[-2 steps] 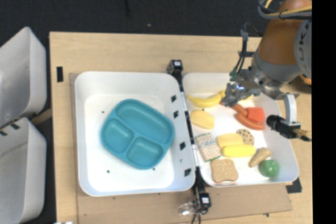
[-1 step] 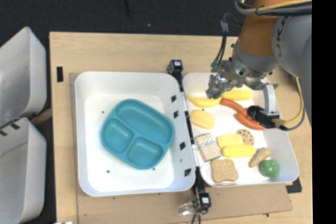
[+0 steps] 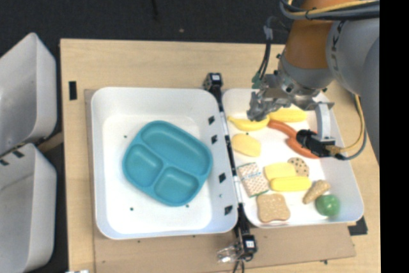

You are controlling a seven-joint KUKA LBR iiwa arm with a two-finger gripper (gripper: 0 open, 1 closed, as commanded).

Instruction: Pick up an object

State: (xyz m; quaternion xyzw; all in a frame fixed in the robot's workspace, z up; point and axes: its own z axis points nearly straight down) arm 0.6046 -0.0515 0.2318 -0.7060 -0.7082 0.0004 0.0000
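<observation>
**Q:** Where is the arm (image 3: pixel 319 35), and what is the state of the tool (image 3: pixel 257 113)?

**A:** The arm enters from the right and reaches down over the far end of the right bin (image 3: pixel 345 171). The tool sits low over the banana (image 3: pixel 248 124), at or just above its upper edge. Whether its fingers are spread or pressed together cannot be told; the wrist body hides them, and nothing can be seen pinched in it.

**Q:** Where are the objects available for picking?

**A:** All lie in the right bin. The banana lies near the bin's far left corner. A second yellow piece (image 3: pixel 289 115) lies just beside it to the right. An orange carrot-like item (image 3: pixel 291 135) runs diagonally below that. A yellow lemon-shaped piece (image 3: pixel 246 146) lies under the banana. Nearer the camera: a checked packet (image 3: pixel 253 179), two yellow blocks (image 3: pixel 285 177), a cookie (image 3: pixel 298 166), a slice of toast (image 3: pixel 273 207), a tan cone (image 3: pixel 315 191) and a green ball (image 3: pixel 328 204).

**Q:** What does the left bin (image 3: pixel 102 156) contain?

**A:** One blue divided plate (image 3: pixel 167 162), lying flat near its centre.

**Q:** What supports the bins?

**A:** A wooden table (image 3: pixel 140 61); the bins stand side by side, touching along their inner edges.
</observation>
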